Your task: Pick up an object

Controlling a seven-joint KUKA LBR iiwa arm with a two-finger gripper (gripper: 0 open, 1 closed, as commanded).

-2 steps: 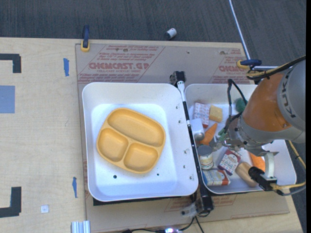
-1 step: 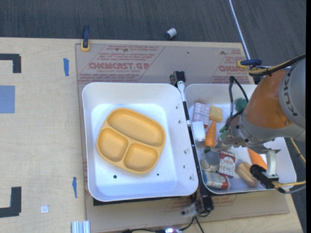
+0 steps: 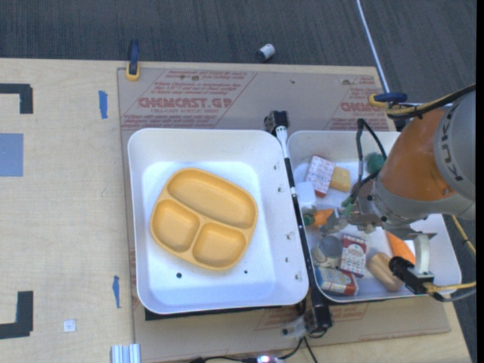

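My gripper [image 3: 350, 216] hangs low over the middle of the right bin [image 3: 446, 267], below the orange-banded wrist [image 3: 412, 176]. Just left of it lies a small orange carrot [image 3: 321, 218]. Right under it are a red-and-white carton [image 3: 353, 254] and a grey round lid [image 3: 329, 246]. Farther back lie a red-and-white packet [image 3: 320, 174] and a yellow block [image 3: 341, 178]. A tan bread roll [image 3: 382, 271], another orange piece [image 3: 401, 246] and a second carton [image 3: 338, 281] lie toward the front. I see nothing held in the gripper.
The left bin [image 3: 144, 150] holds a yellow divided plate [image 3: 203, 218]. A black hinge bar [image 3: 291, 184] runs between the two bins. A green object [image 3: 373, 159] sits at the back of the right bin beside the arm. Cables [image 3: 423, 106] trail over the arm.
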